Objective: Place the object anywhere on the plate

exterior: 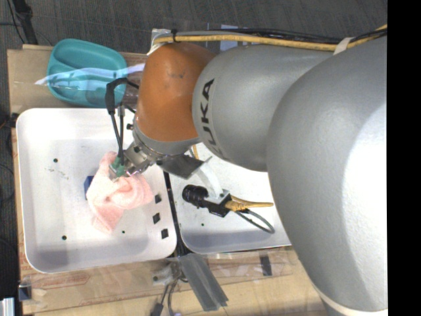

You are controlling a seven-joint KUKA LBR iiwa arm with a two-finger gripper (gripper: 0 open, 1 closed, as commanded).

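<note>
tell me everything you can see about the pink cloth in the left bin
The crumpled pink cloth looks like soft, pale pink fabric, bunched into an irregular heap with folds and a paler upper part. It lies on the floor of the shallow white left bin, near the middle and towards the bin's right side. A small blue thing peeks out at its left edge. The arm's tool sits right at the cloth's top edge, apparently touching it; whether it grips the fabric cannot be told.

I see a crumpled pink cloth [118, 193] lying bunched in the left bin [39, 176], left of frame centre, with a small blue item [87, 186] just showing at its left edge.
</note>
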